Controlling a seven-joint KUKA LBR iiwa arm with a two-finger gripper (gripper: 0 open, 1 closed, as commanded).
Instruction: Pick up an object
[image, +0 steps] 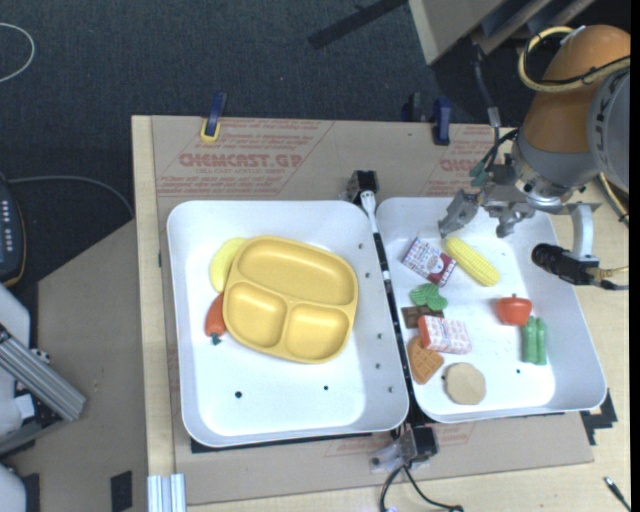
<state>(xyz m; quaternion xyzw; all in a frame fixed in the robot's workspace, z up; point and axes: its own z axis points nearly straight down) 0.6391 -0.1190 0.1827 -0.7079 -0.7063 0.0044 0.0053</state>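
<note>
My gripper hangs over the back of the right bin, open, with nothing between its fingers. A yellow corn cob lies just in front of and below it, apart from the fingers. To the cob's left is a red and white packet. Further forward lie a green leafy piece, a red and white box, a waffle, a round tan biscuit, a red tomato and a green piece.
The left bin holds a yellow divided tray, with a yellow fruit and an orange-red vegetable at its left side. A black ridge parts the bins. Clamps sit at the bench's back edge.
</note>
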